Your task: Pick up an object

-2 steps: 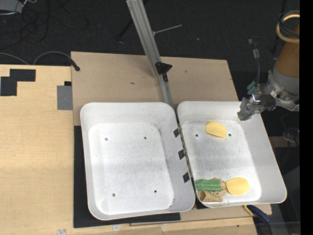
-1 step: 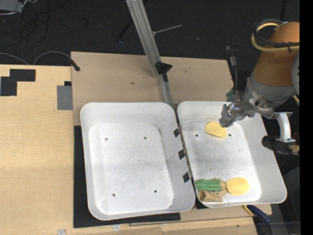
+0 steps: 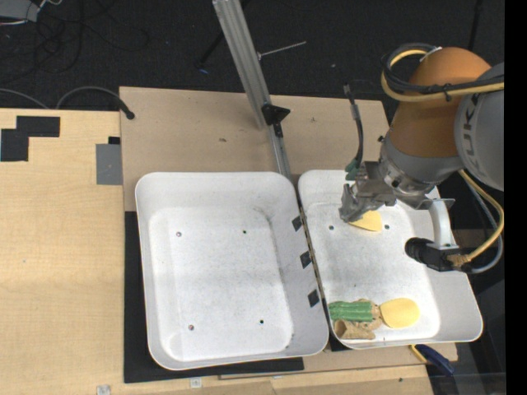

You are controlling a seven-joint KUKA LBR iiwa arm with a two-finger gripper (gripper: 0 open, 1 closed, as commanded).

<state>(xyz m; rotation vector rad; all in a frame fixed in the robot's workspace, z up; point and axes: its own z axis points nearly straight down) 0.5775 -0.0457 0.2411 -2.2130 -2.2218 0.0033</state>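
Directly beside pincer (image 3: pixel 356 210), touching, yellow object (image 3: pixel 370 221), right bin (image 3: pixel 449 299)

The gripper (image 3: pixel 356 206) hangs low in the right bin (image 3: pixel 461 319), touching a yellow piece (image 3: pixel 370 221) just beside its tips. Beyond them toward the near wall lies open floor, until a green object (image 3: pixel 350 310), tan object (image 3: pixel 358 328) and yellow disc (image 3: pixel 399 312) cluster there.

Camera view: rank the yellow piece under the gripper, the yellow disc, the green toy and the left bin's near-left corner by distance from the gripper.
1. Yellow piece, right at the gripper, right bin's far end.
2. Yellow disc, right bin's near edge.
3. Green toy, beside the disc; too close to call against it.
4. Left bin's near-left corner, farthest.
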